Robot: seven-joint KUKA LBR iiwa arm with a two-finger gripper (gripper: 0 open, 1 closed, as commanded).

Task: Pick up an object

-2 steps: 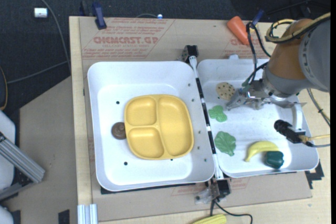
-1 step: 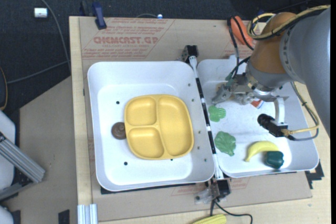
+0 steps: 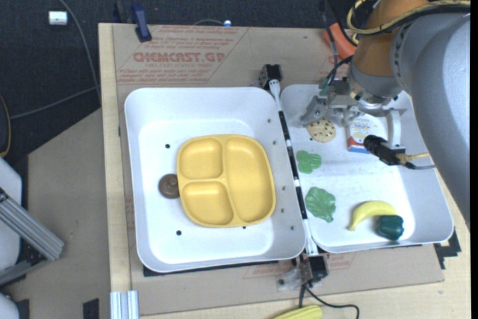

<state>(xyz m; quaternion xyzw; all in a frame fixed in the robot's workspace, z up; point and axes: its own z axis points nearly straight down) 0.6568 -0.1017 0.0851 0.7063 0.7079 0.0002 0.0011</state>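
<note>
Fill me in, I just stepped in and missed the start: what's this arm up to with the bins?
The grey arm reaches into the right bin, its gripper hovering at the far end just above a cookie. Nothing is visibly between its fingers. Elsewhere in that bin lie two green leafy pieces, a banana, a dark green item and a small carton. The left bin holds a yellow divided plate.

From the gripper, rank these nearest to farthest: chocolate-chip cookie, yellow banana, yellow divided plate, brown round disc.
Measured from the gripper:
1. Chocolate-chip cookie, just below it, at the right bin's far end.
2. Yellow banana, at the right bin's near end.
3. Yellow divided plate, in the left bin's middle.
4. Brown round disc, at the plate's left edge.
</note>
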